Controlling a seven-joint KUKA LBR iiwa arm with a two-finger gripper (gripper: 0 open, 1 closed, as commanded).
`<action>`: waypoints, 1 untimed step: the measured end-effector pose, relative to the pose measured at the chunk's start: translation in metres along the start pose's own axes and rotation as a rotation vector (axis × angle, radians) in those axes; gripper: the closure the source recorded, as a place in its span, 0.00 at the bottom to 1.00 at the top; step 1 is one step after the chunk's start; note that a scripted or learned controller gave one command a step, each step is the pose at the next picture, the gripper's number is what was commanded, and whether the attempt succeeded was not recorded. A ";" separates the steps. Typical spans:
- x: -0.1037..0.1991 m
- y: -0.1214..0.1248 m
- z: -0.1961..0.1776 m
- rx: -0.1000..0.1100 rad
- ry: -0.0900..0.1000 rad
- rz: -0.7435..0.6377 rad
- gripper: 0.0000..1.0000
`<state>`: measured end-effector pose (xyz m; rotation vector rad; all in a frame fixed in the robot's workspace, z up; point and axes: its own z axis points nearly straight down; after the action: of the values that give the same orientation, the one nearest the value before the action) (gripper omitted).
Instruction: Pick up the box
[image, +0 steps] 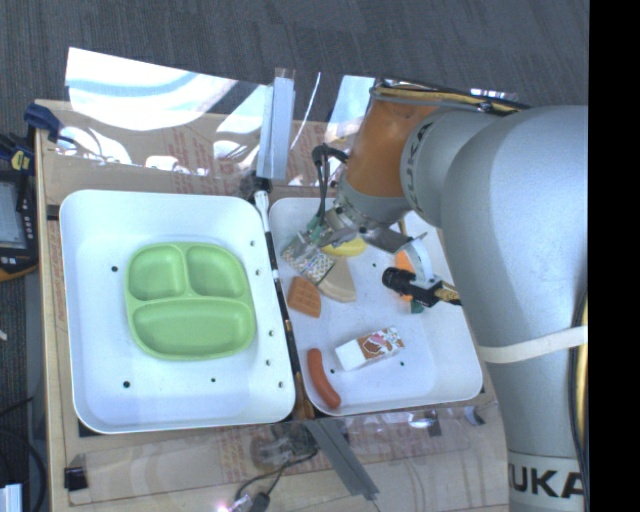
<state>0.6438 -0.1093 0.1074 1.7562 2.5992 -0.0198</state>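
Presently, near the front of the right bin (455, 385) lie a sausage (322, 378) and the box (369, 350), flat and apart from the gripper (318, 243). Behind sit 2 wedges (305, 297) (337, 286). The left bin (90, 300) holds a green tray (190, 300). Gripper state: cannot tell.

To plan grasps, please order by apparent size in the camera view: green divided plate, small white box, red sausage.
1. Green divided plastic plate, clearly largest.
2. Small white cardboard box and red sausage look alike; unranked.
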 end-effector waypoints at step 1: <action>0.040 0.009 -0.122 -0.010 0.008 -0.261 1.00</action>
<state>0.6378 -0.0668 0.2291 1.4035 2.8081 0.0000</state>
